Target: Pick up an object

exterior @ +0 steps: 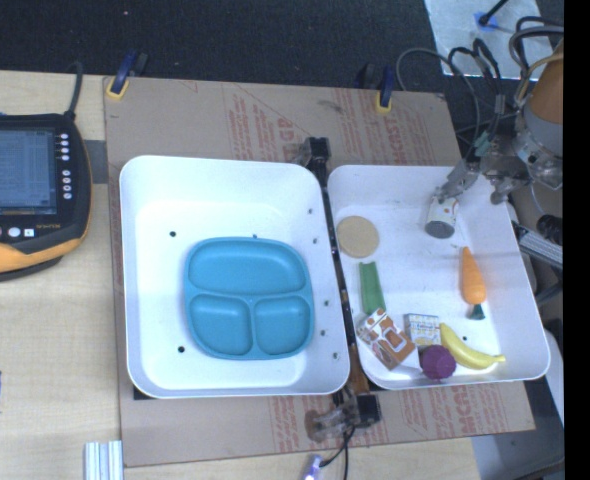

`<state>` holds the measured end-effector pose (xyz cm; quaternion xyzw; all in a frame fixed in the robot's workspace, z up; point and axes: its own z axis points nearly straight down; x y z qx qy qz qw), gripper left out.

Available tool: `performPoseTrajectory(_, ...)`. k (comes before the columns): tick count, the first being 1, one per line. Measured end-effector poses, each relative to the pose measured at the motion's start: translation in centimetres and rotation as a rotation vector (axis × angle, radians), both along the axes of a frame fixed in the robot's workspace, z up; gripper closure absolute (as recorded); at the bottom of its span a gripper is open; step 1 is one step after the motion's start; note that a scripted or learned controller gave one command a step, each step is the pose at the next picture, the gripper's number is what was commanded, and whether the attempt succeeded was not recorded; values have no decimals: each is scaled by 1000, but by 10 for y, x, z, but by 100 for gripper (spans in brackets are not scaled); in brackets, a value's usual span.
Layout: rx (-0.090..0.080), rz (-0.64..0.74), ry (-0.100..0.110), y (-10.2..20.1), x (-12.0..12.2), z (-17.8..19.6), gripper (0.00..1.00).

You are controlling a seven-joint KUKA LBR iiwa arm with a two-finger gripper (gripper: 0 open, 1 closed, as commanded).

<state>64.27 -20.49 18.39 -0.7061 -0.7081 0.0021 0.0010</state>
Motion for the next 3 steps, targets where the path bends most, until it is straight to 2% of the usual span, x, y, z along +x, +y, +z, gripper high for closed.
performPoseTrajectory(1, 1, 3, 1, 11, 12, -54, 0)
performPoseTrajectory(2, 1, 2, -5, 25, -4, 64, 0)
performPoseTrajectory(3, 1, 2, 1, 34, -23, -15, 0)
